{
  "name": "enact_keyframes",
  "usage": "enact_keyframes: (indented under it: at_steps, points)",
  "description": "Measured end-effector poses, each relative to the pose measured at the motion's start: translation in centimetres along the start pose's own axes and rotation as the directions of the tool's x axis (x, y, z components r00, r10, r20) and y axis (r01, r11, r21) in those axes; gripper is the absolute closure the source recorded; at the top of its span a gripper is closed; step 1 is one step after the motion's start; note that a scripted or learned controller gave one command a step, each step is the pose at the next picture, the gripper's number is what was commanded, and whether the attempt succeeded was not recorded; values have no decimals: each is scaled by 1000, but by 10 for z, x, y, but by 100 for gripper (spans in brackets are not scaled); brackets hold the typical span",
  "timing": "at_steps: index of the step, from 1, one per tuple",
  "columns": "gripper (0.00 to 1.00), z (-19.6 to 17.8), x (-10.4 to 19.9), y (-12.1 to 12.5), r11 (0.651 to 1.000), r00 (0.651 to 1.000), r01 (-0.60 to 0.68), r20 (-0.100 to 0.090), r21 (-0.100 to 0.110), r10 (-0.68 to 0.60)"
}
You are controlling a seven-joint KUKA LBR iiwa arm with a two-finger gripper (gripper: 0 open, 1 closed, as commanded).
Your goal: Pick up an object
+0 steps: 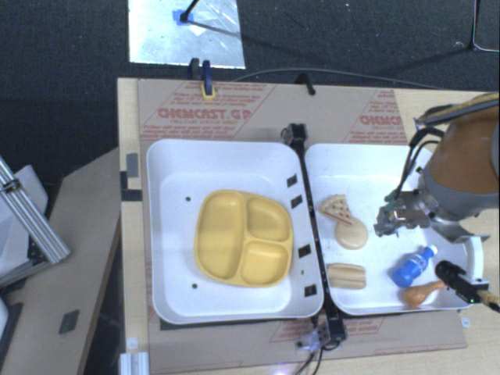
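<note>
Probably light, stiff, slick plastic: bottle [412, 266] by right bin's [359, 161] front edge; best pinched across its middle. Hand [388, 219] above; grip state unreadable.

Mounted above the worktop [258, 100], fixed, aimed down at a slant. Set far enough back to take in both white bins [226, 162] side by side, with dark floor [62, 69] beyond the far edge.

Left bin [168, 209], right bin [367, 166]: smooth white plastic, faint sheen. Divided plate [242, 237]: matt yellow plastic. Bottle [412, 266]: glossy blue plastic. Bench board [258, 108]: matt printed cardboard. Floor sheet [183, 22]: shiny metal.
</note>
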State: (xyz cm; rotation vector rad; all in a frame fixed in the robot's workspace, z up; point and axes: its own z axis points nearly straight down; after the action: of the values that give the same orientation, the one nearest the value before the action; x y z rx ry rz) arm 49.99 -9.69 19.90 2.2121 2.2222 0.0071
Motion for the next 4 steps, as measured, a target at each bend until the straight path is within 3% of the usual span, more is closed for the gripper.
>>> enact_keyframes:
  at_steps: [1,2,4]
  points:
    - [100,-30,0,2,1000,1000,0,0,2,0]
    - [100,-20,44,26,1000,1000,4,-2,4,-4]
    - [100,-39,147,84,1000,1000,6,-3,3,-6]
